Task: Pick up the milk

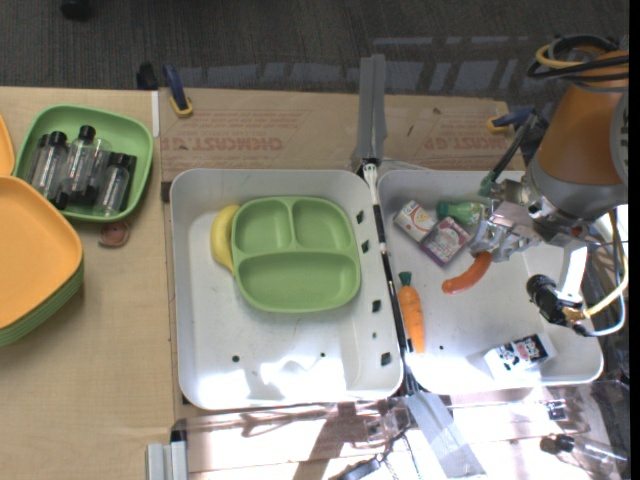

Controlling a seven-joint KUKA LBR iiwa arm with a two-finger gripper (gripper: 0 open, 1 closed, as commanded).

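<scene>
The milk (517, 353) is a small white carton with black cow patches. It lies on its side in the front right corner of the right bin (560, 298). My gripper (495, 236) hangs over the back of the same bin, well behind the milk and to its left. It is just above the upper end of a red sausage-like piece (466, 274). Nothing is visibly held in it.
Near the gripper lie a purple packet (446, 238), a white and red packet (411, 216) and a green item (460, 210). A carrot (411, 314) lies by the bin's left wall. The left bin (200, 348) holds a green divided plate (295, 251) over a yellow piece (221, 236).
</scene>
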